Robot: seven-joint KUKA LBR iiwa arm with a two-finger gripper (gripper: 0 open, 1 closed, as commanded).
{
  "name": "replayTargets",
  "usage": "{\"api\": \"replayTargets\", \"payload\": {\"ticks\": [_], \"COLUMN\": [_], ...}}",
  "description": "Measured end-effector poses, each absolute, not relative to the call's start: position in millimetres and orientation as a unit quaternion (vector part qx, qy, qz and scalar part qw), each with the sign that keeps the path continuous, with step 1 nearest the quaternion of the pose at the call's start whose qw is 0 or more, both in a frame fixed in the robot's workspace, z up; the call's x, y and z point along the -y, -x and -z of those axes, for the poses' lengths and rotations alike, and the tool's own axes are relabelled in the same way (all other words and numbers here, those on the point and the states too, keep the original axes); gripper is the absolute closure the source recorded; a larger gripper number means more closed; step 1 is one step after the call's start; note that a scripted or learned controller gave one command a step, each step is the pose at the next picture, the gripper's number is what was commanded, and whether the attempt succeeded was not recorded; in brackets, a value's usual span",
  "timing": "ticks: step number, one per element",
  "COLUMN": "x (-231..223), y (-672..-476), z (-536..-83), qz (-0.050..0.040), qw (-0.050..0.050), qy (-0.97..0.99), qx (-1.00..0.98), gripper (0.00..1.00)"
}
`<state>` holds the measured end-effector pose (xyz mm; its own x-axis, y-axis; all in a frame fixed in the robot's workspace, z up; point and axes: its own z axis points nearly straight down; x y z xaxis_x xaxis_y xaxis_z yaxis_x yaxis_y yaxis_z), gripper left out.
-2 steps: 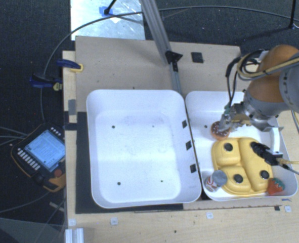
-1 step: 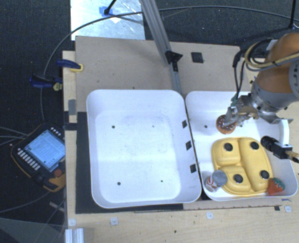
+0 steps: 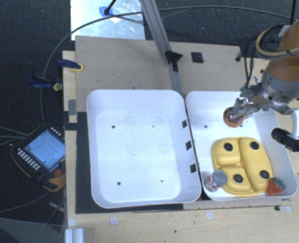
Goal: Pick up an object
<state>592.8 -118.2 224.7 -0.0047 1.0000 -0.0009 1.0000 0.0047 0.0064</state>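
Observation:
In the right bin [image 3: 205, 105], a small round brown object [image 3: 232, 119] lies near the far wall. My gripper [image 3: 240, 110] comes in from the right and sits directly over it, hiding its right side. I cannot tell whether the two touch. A large yellow moulded piece [image 3: 242, 165] with black dots takes up the near half of this bin. A small red object [image 3: 275, 186] lies at its right corner. A grey-capped small item [image 3: 216, 179] rests at its left corner.
The left bin [image 3: 96, 135] stands beside the right one, joined at a ridge with black clips [image 3: 188, 145]. A slanted metal pole [image 3: 157, 29] ends at the bins' far edge. A black-tipped part [image 3: 286, 138] juts over the right rim. A handheld pendant [image 3: 42, 153] lies off the bench to the left.

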Motion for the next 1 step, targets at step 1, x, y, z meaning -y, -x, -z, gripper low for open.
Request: {"api": "replayTargets", "payload": {"ticks": [1], "x": [118.0], "y": [-593.6], "z": [-226.6], "qz": [-0.0008], "qw": [0.001], "qy": [-0.705], "qx": [-0.709], "gripper": [1.0]}}
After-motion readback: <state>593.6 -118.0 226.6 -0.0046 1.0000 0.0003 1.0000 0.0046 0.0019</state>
